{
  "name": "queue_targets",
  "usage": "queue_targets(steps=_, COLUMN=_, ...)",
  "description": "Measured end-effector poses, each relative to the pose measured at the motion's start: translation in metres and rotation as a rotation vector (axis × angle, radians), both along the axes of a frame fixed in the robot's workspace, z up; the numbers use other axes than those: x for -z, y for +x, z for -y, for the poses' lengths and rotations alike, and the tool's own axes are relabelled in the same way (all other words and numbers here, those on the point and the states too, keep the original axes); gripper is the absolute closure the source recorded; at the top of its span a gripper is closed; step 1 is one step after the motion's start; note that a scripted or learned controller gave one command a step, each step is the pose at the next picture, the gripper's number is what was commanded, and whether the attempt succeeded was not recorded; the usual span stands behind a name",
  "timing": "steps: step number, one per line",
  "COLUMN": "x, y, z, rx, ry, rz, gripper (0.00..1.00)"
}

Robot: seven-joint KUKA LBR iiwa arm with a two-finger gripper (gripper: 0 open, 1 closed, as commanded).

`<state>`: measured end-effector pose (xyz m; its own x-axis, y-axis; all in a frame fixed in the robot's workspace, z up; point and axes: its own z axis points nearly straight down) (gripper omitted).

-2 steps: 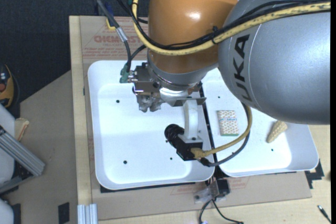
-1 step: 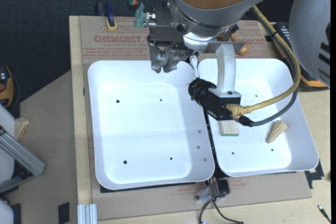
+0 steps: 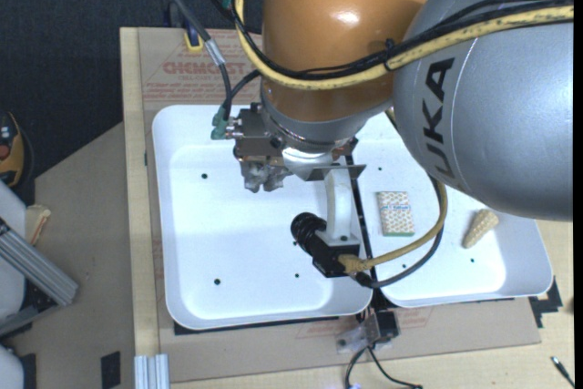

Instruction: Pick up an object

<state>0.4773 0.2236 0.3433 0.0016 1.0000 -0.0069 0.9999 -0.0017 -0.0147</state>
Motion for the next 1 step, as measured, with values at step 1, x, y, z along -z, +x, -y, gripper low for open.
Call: queue_targets(steps=1, x=-0.1361, y=0.0027, z=-0.0009, rx=-0.003, ry=0.015, rz=0.030, gripper=1.00)
